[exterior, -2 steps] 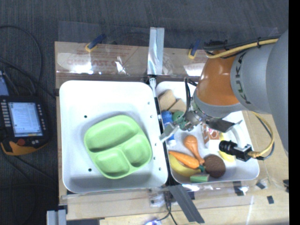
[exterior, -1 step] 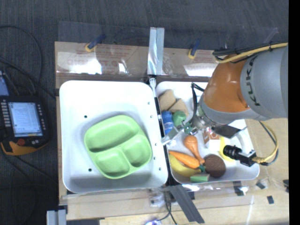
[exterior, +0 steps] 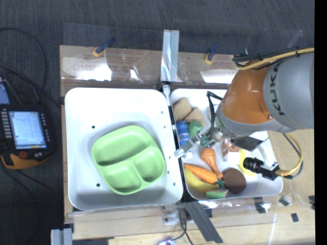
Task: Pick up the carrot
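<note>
Tool [exterior: 208, 137] is seen low in the right bin [exterior: 273, 152], under the orange wrist; whether it is open or closed cannot be told. Just below it, a chicken drumstick [exterior: 209, 158] is pointed toward it. Carrot [exterior: 201, 173] is found a little further down and left, laid across a banana [exterior: 196, 182], long axis running left to right, tip toward a brown fruit [exterior: 233, 180]. Nothing is seen held.

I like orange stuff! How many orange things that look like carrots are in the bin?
2. One carrot lies across the banana near the right bin's front. Another orange piece sits just behind it, below the arm. More may be hidden under the arm.
</note>
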Robot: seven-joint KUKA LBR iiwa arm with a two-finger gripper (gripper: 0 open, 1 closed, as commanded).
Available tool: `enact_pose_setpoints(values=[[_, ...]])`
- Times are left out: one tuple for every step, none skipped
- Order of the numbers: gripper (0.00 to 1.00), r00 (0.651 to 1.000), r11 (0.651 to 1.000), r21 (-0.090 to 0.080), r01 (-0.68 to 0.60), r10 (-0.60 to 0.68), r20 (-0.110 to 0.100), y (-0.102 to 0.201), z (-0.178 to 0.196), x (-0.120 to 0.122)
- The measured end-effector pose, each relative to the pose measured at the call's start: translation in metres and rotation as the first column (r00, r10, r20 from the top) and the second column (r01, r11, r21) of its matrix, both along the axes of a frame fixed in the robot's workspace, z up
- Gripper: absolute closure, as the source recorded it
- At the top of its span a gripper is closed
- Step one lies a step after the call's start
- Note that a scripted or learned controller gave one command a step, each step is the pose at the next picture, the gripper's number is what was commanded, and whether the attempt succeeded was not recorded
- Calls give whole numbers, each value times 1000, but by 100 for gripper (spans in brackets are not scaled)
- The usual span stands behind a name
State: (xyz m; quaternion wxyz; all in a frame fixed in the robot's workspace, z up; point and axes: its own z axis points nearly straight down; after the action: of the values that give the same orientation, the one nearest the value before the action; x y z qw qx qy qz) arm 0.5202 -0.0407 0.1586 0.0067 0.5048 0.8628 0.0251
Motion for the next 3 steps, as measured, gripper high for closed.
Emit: enact_pose_setpoints(values=[[0, 959, 958, -38, -284, 283, -36, -24, 25, -36], [0, 953, 953, -36, -302, 301, -38, 4, 25, -32], [0, 771, 770, -37, -637, 636, -37, 20, 25, -36]])
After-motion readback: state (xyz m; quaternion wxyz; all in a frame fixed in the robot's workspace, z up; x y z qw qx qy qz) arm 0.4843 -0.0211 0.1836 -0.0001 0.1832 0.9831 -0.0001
